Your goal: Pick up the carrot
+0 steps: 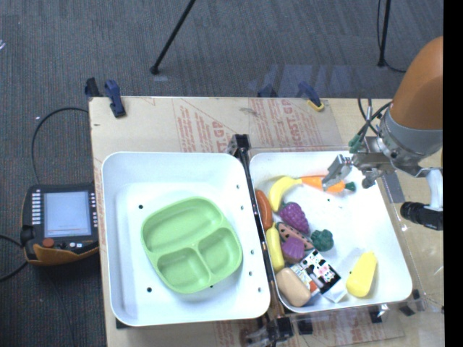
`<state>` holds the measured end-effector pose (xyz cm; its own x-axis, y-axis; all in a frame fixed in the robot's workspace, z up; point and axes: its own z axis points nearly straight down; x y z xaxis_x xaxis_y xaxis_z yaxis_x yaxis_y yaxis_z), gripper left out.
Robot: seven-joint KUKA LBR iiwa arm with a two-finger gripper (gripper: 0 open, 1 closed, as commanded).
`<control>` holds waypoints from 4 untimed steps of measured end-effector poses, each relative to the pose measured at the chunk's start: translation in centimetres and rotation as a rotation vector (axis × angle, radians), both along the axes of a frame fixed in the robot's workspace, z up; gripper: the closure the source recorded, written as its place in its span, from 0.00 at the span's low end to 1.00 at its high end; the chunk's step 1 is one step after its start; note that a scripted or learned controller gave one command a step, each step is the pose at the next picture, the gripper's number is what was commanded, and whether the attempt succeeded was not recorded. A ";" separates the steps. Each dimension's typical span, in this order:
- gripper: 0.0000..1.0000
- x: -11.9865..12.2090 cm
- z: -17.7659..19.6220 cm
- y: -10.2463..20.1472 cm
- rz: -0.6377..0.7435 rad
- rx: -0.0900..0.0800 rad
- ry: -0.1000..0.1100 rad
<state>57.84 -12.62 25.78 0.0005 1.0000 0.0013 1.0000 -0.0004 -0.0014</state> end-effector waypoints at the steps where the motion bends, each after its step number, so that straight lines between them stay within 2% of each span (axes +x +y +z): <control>1: 0.00 6.1 -13.2 -5.7 -0.111 0.002 0.014; 2: 0.00 6.7 -17.1 -7.1 -0.313 0.007 0.005; 3: 1.00 6.8 -16.1 -7.0 -0.305 0.004 0.005; 4: 1.00 -3.8 -17.2 -3.2 -0.121 0.003 0.006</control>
